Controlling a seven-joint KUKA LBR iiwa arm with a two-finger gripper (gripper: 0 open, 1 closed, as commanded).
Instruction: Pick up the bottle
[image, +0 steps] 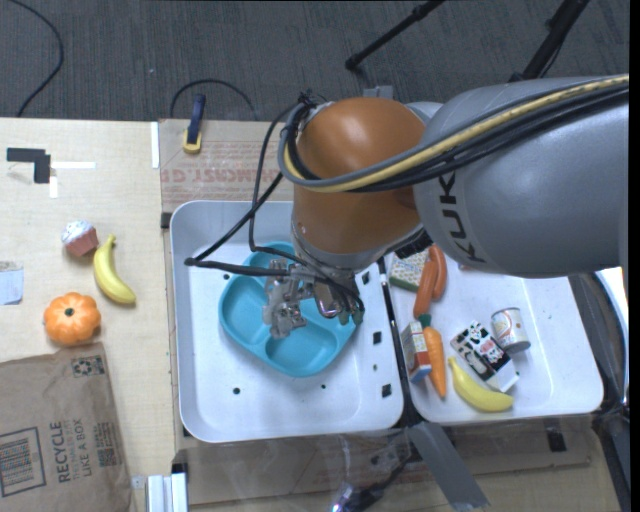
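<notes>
The gripper (287, 312) is seen hanging low over a blue divided plate (305, 355) in the left bin (200, 400), with cables draped around it. Whether the jaws are spread or pressed together honestly can't be told from this angle, since the metal bits blur together. Nothing can be made out between them.

What looks like the bottle (412, 345), a small labelled one lying on its side, is found off to the right of the jaws, across the divider, at the near-left edge of the right bin (570, 400). It's well apart from the jaws and not touched by them.

Just beside the bottle on its far side from the jaws, a carrot (437, 362) is laid. A second carrot (432, 280) is parked further up. Further right of the jaws, a banana (480, 392), a cow-patterned carton (482, 350) and a small can (510, 325) are bunched together.

Way off to the left of the jaws, outside the bins, another banana (112, 272), a little pumpkin (72, 318) and a cupcake (80, 238) are spread on the bench.
</notes>
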